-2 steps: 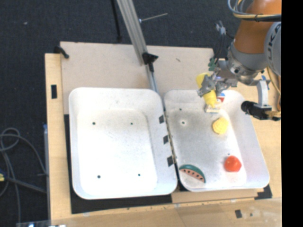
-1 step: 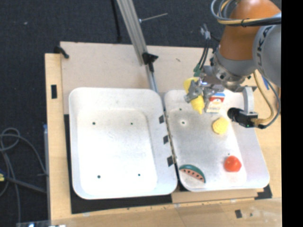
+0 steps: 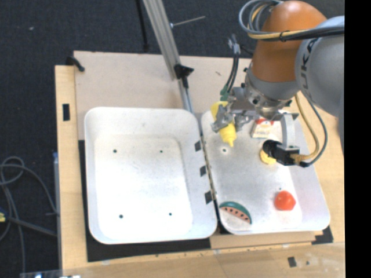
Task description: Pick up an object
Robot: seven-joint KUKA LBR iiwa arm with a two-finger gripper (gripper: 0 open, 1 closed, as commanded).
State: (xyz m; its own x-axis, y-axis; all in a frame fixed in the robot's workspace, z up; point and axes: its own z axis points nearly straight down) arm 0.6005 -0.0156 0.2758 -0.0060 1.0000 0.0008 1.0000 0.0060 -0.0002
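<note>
We saw the gripper (image 3: 227, 122) hanging over the far left corner of the right bin (image 3: 301, 216), its fingers closed around a yellow object (image 3: 228, 133) that hung between them, seemingly clear of the bin floor. A second yellow piece (image 3: 268, 155) lay near the bin's middle, partly behind a black fitting on the arm. Toward the near edge rested a red ball (image 3: 284, 201) and, to its left, a watermelon slice (image 3: 236, 212). The left bin (image 3: 98, 172) sat just beside, their rims touching.

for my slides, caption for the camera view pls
Gripper over the right bin at a yellow toy; tomato and watermelon slice nearby.
</note>
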